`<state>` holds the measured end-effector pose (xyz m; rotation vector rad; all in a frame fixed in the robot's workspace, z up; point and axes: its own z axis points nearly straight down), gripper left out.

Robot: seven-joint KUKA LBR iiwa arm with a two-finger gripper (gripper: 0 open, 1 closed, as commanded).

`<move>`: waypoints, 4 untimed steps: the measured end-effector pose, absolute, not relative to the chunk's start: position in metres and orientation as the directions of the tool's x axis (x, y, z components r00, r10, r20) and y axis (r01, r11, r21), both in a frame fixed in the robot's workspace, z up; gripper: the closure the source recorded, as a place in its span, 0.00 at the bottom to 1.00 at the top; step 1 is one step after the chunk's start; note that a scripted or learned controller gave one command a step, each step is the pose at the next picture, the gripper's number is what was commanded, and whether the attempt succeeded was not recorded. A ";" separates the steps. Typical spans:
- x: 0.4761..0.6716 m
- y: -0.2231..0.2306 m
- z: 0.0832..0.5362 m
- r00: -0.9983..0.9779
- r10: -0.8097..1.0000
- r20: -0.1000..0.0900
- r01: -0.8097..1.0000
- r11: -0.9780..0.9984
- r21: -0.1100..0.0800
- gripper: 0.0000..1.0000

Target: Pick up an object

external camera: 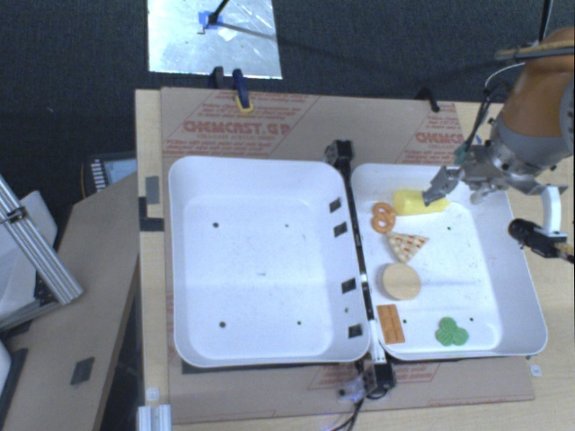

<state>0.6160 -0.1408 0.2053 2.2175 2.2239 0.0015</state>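
The right bin [503,277] holds several small items. A yellow block [411,204] lies at the bin's back, with an orange pretzel ring [384,216] just left of it. Below them are a tan triangular waffle piece [406,245], a round tan disc [402,282], an orange rectangular piece [390,323] at the front left corner and a green clover-shaped piece [451,332] at the front. My gripper [438,189] reaches in from the right and sits low at the right end of the yellow block, touching or nearly touching it. Nothing is seen lifted.
The left bin [260,259] sits beside the right one, joined by a black-clipped divider [352,241]. The arm's orange band and grey wrist [535,124] hang over the right bin's back right corner. A foil sheet [214,23] lies beyond the bench.
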 end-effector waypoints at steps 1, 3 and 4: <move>0.570 -0.076 0.183 -0.008 1.000 0.003 1.000 0.008 -0.004 0.00; 0.598 -0.099 0.105 -0.005 1.000 -0.005 1.000 0.005 0.026 1.00; 0.597 -0.099 0.114 -0.005 1.000 -0.005 1.000 0.005 0.024 1.00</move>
